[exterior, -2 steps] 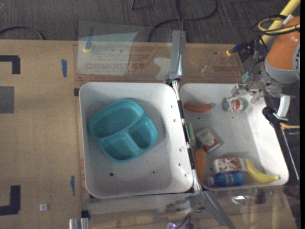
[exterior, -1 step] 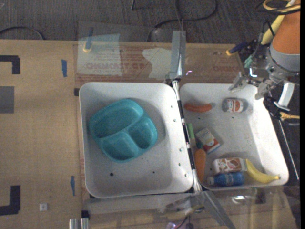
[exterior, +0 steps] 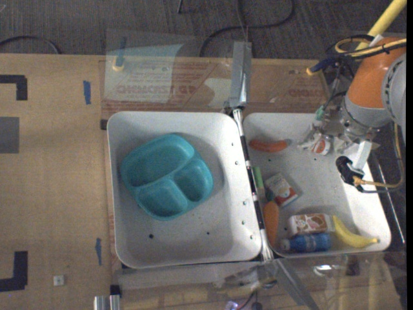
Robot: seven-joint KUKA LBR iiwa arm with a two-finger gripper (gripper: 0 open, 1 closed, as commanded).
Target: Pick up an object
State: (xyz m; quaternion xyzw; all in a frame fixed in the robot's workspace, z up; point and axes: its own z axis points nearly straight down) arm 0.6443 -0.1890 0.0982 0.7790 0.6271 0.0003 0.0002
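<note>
My gripper (exterior: 319, 142) hangs over the far right corner of the right bin (exterior: 322, 187), under the orange band of the arm. A small red and white patch shows just beneath it; I cannot make out what it is. Left of the gripper lies an orange-red sausage (exterior: 270, 145). Along the bin's left wall are a green stick (exterior: 258, 181), a small red and white carton (exterior: 281, 189) and a carrot (exterior: 271, 221). A juice box (exterior: 311, 223), a blue bottle (exterior: 308, 243) and a banana (exterior: 352, 234) lie at the near edge.
The left bin (exterior: 193, 241) holds a teal divided plate (exterior: 166, 175). A metal divider (exterior: 240, 82) runs between the bins at the back. A black cable with a yellow end (exterior: 353, 173) dangles from the arm over the right bin's right side.
</note>
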